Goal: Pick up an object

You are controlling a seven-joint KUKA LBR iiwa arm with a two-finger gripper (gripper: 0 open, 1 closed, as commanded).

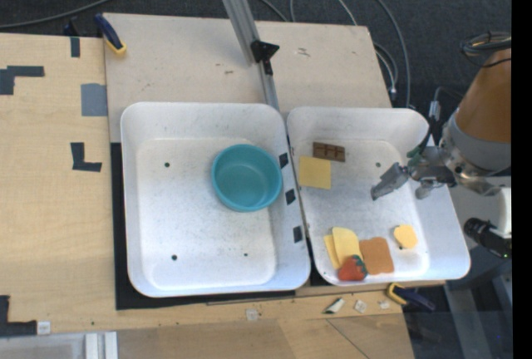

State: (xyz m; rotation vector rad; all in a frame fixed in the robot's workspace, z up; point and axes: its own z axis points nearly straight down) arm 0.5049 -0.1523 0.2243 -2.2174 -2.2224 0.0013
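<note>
While reaching from the right, end effector (405,182) hovers over right bin (432,266).

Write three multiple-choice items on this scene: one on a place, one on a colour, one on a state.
1. Where does the bowl sit?
A. In the left bin
B. In the right bin
C. On the bare bench

2. What colour is the bowl?
A. Red
B. Teal
C. Black

3. What is the gripper doing?
A. Gripping the bowl
B. Holding the brown bar
C. Holding nothing, open over the right bin

Answers:
1 A: the bowl rests on the left bin floor.
2 B: it is plainly blue-green.
3 C: the fingers are spread above bare floor of the right bin; the brown bar lies apart.
</note>
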